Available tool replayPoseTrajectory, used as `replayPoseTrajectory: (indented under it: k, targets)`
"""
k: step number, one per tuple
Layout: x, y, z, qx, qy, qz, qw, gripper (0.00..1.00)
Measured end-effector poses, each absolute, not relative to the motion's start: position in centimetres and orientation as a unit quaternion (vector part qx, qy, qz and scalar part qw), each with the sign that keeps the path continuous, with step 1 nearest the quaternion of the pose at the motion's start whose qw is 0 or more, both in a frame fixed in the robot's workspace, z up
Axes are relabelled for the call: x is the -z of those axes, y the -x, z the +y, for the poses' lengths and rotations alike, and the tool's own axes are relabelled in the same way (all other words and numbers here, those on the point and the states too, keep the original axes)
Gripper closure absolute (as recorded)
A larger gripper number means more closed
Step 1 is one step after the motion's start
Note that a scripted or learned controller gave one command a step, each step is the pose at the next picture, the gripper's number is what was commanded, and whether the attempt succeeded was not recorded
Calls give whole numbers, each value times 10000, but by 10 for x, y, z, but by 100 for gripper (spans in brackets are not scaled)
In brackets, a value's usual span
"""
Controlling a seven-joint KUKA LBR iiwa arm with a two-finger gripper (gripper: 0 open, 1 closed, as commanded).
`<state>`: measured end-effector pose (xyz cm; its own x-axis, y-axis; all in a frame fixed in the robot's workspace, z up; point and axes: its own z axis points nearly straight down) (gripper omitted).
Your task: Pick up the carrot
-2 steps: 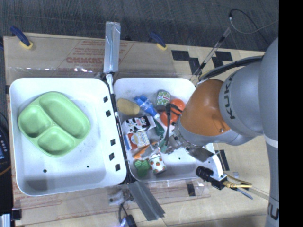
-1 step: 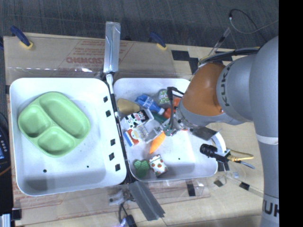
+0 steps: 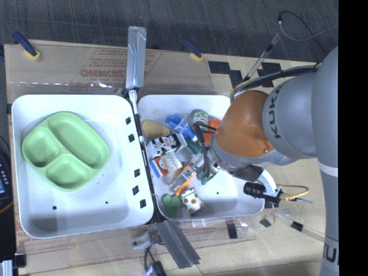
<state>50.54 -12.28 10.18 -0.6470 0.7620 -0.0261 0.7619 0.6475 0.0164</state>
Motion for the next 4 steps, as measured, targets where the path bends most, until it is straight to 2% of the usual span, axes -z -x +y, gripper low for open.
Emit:
replayPoseTrajectory:
  k: [1,2,3,4]
  targets:
    - [-114,-508,-123,-28,-4178,9083,190,100]
    - [-209,-557,-164,5,-4685,8835,6,100]
    - [-209,-557,-164,5,-4686,8834,0,0]
    - [-98,-502,-102,1,-3685,9296,-11,0]
